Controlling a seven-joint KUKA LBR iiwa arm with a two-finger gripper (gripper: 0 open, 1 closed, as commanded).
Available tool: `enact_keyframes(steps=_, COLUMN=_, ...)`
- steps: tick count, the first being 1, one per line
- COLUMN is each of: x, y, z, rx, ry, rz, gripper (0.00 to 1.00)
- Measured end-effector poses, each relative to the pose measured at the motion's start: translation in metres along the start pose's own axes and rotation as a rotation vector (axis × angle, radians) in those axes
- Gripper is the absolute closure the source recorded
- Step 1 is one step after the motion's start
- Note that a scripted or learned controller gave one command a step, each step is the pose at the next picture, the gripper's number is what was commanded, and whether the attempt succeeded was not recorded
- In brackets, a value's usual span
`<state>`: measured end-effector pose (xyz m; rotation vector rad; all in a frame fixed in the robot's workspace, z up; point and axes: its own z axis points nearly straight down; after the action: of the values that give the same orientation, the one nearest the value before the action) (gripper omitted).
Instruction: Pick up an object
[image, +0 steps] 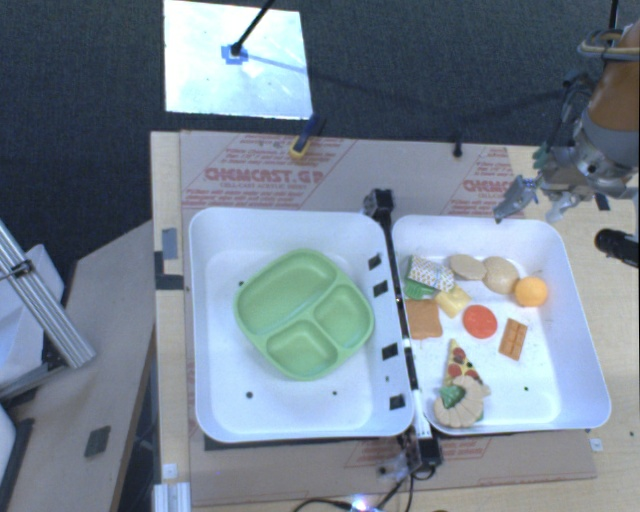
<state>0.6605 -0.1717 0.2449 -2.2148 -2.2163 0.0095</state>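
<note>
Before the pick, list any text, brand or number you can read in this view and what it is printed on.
"CHEMCAST GP", red print on the brown sheet behind the left bin; the smaller line under it is too blurred to read.
"CHEMCAST", same red print near the right bin's far corner, partly cut off by the gripper.
Red print at the sheet's front edge: unreadable.
The small patterned packet in the right bin: markings too small to read.

- Red print reading "CHEMCAST GP" on the brown protective sheet (262, 175), at 12 o'clock of the left bin (215, 330).
- Same red print, partly readable, at 12 o'clock of the right bin (575, 330).
</note>
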Motion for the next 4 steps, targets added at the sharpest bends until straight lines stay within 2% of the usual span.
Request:
enact_keyframes(steps=1, x=0.001, y=0.002, z=-0.008, rx=-0.012, ry=-0.002, rz=-0.003, gripper=0.00)
enact_keyframes(steps=4, x=-0.011, y=-0.003, z=0.119, rx=-0.011, ry=-0.003, rz=-0.001, gripper=0.00)
